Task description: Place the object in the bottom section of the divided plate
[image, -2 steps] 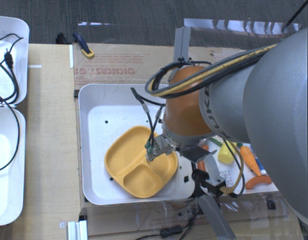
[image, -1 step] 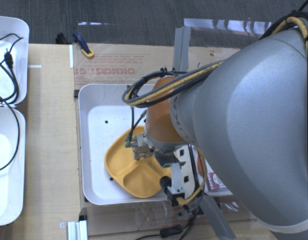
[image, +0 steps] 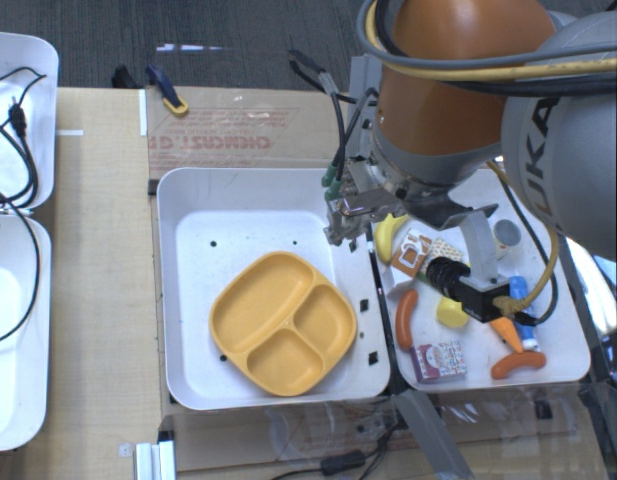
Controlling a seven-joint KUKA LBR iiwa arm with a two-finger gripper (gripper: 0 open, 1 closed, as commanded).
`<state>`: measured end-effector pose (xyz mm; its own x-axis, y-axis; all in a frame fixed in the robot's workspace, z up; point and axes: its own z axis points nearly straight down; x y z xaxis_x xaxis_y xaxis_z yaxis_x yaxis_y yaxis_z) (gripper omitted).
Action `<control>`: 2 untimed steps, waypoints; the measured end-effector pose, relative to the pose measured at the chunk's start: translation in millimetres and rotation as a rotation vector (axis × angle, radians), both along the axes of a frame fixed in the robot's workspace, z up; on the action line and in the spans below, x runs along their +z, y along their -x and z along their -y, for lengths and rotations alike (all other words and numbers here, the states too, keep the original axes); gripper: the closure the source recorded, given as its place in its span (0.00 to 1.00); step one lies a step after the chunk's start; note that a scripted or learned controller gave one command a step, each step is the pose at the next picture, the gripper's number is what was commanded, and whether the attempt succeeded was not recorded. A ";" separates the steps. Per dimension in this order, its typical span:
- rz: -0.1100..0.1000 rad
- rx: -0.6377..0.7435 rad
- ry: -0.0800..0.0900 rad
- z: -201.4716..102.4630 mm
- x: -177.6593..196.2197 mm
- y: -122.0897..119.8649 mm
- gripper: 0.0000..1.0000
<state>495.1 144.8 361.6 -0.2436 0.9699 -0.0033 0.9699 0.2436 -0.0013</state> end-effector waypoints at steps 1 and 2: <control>-0.003 -0.298 0.001 -28.9 -150.0 18.1 1.00; -0.004 -0.298 0.001 -28.8 -150.0 18.1 0.00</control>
